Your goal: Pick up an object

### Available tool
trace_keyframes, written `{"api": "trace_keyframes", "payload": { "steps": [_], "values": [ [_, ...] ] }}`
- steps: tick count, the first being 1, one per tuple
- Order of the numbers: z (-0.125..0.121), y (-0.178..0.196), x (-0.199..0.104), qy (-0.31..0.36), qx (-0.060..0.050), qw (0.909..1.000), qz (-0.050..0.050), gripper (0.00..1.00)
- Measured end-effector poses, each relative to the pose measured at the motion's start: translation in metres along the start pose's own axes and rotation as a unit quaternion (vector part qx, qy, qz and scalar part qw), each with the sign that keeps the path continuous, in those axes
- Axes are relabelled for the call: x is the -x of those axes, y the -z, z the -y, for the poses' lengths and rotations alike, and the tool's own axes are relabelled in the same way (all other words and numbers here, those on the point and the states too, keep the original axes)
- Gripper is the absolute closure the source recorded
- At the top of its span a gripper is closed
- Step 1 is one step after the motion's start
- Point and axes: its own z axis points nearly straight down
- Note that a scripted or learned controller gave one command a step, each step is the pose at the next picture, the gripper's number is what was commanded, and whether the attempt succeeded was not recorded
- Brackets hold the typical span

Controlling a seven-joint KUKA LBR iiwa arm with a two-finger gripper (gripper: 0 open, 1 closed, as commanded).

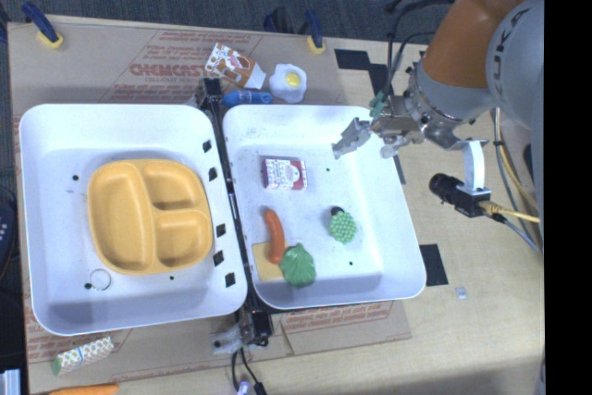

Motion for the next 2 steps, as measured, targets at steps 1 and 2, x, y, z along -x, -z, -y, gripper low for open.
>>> {"api": "trace_keyframes", "payload": {
  "steps": [1,2],
  "values": [
    [0.06,-0.152,-0.029,0.033,-0.001,0.9994,-0.001,0.0],
    [0.067,-0.159,-0.072,0.038,0.001,0.9993,0.001,0.0]
  ]
}}
